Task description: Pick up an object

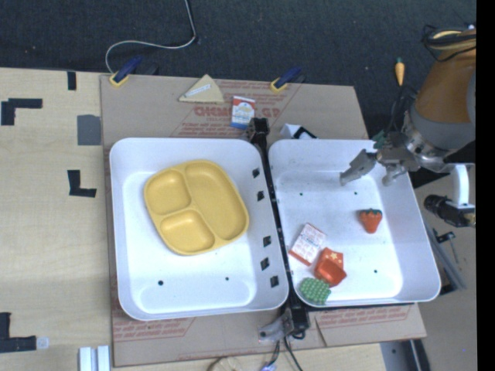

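I see the gripper point(373, 170) above the right bin point(402, 284), fingers spread, nothing between them. The strawberry point(371, 219) lies below it, apart. Packet point(308, 243), red piece point(330, 267) and green piece point(315, 290) lie near the front wall.

A robotics lab test bench is shown. Two white bins point(128, 207) are set side by side on a cardboard sheet point(325, 103) held by blue clamps point(288, 76). A cable point(166, 41) is trailed over dark carpet, and black marks point(22, 108) are laid on the wooden benchtop.
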{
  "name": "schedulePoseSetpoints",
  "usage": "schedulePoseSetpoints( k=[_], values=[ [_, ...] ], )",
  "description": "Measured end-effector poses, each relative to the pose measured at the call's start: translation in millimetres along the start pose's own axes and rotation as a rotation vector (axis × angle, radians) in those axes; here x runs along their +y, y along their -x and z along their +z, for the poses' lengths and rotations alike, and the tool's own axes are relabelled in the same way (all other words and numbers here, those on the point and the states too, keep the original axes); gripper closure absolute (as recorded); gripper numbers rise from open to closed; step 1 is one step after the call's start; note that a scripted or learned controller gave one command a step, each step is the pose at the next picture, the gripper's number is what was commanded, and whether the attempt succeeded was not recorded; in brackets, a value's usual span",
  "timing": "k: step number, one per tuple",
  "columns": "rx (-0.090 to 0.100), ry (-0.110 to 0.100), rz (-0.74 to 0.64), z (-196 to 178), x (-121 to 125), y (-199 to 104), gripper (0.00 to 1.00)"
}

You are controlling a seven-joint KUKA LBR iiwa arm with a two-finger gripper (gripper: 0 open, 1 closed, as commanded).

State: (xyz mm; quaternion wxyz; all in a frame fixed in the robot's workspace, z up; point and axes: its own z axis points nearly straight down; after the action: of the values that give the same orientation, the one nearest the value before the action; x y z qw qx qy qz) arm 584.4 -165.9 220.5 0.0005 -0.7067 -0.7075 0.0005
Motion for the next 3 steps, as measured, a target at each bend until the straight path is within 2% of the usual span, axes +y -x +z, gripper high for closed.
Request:
schedulePoseSetpoints(
  k=[1, 2, 3],
  values=[
    [-0.001, -0.002, 0.001, 74, -20, 58, 0.00],
    [-0.002, 0.005, 0.000, 134, -32, 45, 0.00],
    [-0.005, 0.009, 0.001, 123, -31, 46, 1.00]
  ],
)
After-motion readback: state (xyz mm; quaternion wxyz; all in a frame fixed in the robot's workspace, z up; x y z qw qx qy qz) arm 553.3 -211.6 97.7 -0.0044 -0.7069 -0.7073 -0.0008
